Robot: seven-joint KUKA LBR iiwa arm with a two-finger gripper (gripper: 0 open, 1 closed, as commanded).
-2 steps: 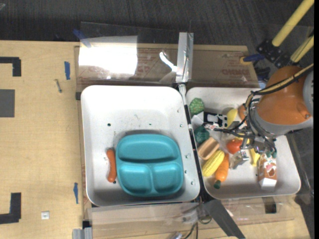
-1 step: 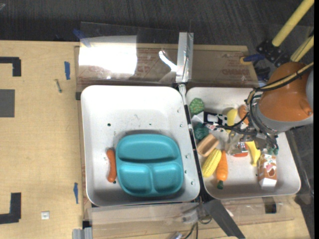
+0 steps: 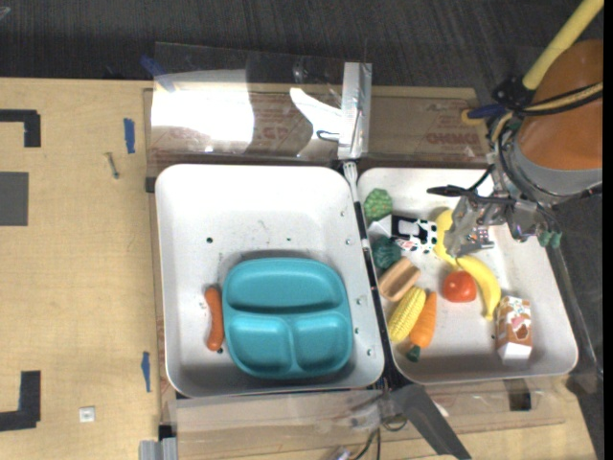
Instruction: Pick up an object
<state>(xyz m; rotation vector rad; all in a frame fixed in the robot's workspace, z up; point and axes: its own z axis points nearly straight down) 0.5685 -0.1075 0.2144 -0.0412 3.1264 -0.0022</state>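
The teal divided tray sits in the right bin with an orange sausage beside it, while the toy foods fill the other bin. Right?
Not quite. The camera view shows the teal divided tray in the left bin, not the right. The orange sausage does lie beside it, and the toy foods fill the other bin.

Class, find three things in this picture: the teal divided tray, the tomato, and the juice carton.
teal divided tray (image 3: 285,316): camera view, its central divider.
tomato (image 3: 460,287): camera view, middle of its red skin.
juice carton (image 3: 515,326): camera view, its front face.
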